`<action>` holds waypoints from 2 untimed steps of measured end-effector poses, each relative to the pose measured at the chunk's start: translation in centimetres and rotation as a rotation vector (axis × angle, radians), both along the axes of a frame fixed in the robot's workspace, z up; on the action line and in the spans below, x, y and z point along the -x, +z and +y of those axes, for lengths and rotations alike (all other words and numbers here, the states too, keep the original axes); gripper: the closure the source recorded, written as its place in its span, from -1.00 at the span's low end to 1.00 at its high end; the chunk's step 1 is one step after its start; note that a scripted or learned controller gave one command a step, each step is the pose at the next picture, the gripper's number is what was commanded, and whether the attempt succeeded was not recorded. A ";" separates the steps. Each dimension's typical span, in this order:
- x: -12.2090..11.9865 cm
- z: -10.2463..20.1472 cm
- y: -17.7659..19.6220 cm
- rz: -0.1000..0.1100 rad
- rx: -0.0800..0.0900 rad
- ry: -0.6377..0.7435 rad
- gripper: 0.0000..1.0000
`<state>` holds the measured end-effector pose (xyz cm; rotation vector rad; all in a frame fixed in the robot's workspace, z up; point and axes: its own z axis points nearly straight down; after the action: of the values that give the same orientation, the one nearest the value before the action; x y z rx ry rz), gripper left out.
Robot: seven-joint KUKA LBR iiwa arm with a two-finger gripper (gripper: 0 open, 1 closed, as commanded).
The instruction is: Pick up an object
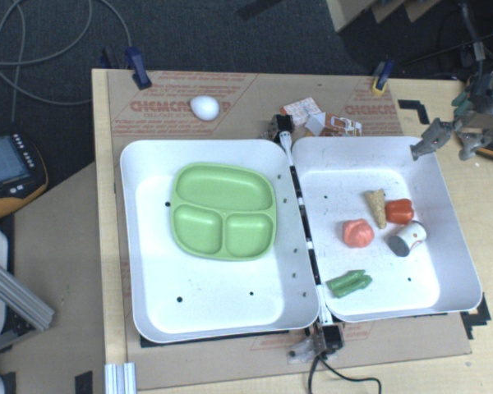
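Still at the start: claw [468, 134] up by right bin [452, 220] corner, can't tell if clenched. Next: go down over pink ball [357, 233], grab.

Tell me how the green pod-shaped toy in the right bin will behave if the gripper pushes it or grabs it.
The green pod looks like moulded plastic, so probably stiff and light. It lies flat on the smooth floor of the right bin, so a push would likely slide or spin it rather than roll it. Its glossy, lumpy outline may let it slip from a grasp across its width.
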<state>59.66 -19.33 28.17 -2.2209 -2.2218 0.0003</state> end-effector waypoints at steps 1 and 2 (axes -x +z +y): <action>-0.4 -1.4 -19.7 -0.001 0.000 0.001 -1.00; 2.6 -0.4 -19.7 0.001 -0.001 -0.001 -1.00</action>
<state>57.10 -19.76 8.46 -2.2210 -2.2192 0.0009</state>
